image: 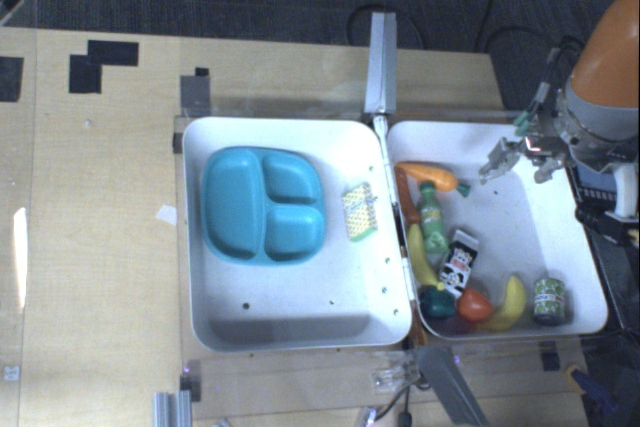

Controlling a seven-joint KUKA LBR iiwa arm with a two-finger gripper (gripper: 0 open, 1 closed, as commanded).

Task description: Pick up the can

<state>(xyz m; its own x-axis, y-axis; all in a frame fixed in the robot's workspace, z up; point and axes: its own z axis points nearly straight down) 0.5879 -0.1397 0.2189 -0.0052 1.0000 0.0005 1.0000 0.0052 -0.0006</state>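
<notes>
Green-labelled and silver-topped, the small metal can is standing upright in the near right corner of the right white bin, its long axis pointing up toward you, just beside the yellow banana. Your two-finger gripper is hovering well apart from it near the far wall, fingers spread and empty. You are risking a glancing descent: the round side could be slipping out, or a finger could be catching the bin wall or the banana.
</notes>
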